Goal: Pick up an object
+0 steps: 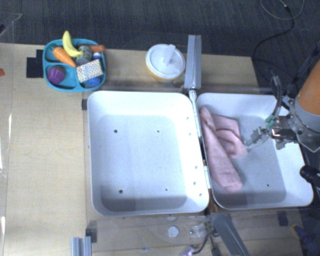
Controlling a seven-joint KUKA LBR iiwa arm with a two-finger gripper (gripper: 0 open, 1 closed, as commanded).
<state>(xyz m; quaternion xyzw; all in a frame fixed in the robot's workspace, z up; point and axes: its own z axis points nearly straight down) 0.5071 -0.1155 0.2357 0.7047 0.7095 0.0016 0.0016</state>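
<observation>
bins: 2 | pink cloth point(222, 147): 1, right bin point(288, 196) | tool point(254, 138): beside cloth; grip state cannot tell

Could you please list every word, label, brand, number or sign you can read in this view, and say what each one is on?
None can be read.
The patterned packet in the blue tray has markings too small and blurred to read.
The white lidded container, pink cloth and both bins show no text.

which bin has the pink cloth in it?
The right bin, under the arm. The pink cloth lies along its left wall, with the pincer at the cloth's right edge. The left bin has no cloth.
</observation>
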